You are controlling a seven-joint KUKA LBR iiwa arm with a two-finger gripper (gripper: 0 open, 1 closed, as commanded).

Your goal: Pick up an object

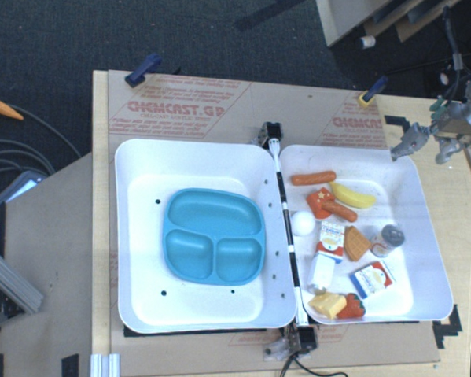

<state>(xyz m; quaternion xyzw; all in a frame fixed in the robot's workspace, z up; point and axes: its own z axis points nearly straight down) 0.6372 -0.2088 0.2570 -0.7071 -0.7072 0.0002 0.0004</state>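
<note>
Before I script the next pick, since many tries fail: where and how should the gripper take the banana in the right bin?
Grip the banana across its middle, coming straight down from above. It lies flat and long, running left to right, so the fingers should close across its narrow width. The hot dog lies close at its upper left; the right half looks freer.

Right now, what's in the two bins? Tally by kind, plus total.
Left bin:
Blue divided plate: 1

Right bin:
Hot dog: 1
Banana: 1
Orange toy: 1
Egg: 1
Cartons: 3
Cracker: 1
Can: 1
Cheese: 1
Strawberry: 1

Total: 12
</note>
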